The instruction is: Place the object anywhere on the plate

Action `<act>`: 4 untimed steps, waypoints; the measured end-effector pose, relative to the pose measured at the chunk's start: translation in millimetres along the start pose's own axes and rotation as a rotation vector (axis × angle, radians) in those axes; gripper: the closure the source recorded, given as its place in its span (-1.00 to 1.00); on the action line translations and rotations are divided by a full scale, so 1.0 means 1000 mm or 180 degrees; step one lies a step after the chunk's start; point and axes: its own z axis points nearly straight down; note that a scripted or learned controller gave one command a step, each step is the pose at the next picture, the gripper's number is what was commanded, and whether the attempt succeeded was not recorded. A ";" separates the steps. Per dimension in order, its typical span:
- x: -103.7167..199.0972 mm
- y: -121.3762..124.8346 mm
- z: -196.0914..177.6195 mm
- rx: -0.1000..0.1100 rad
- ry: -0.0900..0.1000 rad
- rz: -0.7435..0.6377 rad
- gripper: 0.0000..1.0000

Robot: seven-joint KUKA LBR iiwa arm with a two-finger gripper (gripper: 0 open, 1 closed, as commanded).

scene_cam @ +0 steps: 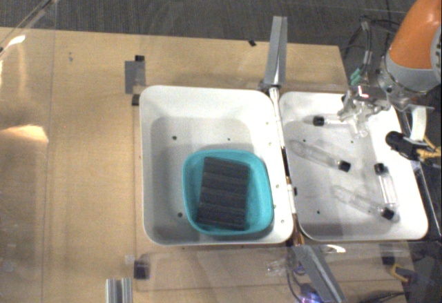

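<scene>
The hand [359, 107] hovers at the right bin's [414, 226] twelve o'clock – fingers spread (nothing between them); the dark object [222, 192] lies on the teal plate [259, 188].

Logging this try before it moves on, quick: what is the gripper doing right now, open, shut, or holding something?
Gripper: over the top of the right bin; open or shut cannot be told, and nothing is seen held.

**Dark block on teal plate**

A dark grey ribbed rectangular block [223, 192] lies flat on the teal, square-ish plate [260, 177], slightly tilted from the plate's edges. The plate sits in the left white bin's near-right part
</scene>
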 end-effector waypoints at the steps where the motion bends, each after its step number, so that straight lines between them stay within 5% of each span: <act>1: 0.063 -0.056 -0.020 0.0003 0.0007 -0.0448 1.00; 2: 0.121 -0.108 -0.002 0.0011 0.0009 -0.0962 1.00; 3: 0.184 -0.102 -0.040 -0.0002 0.0010 -0.1100 1.00; 4: 0.183 -0.102 -0.040 -0.0002 0.0010 -0.1099 -1.00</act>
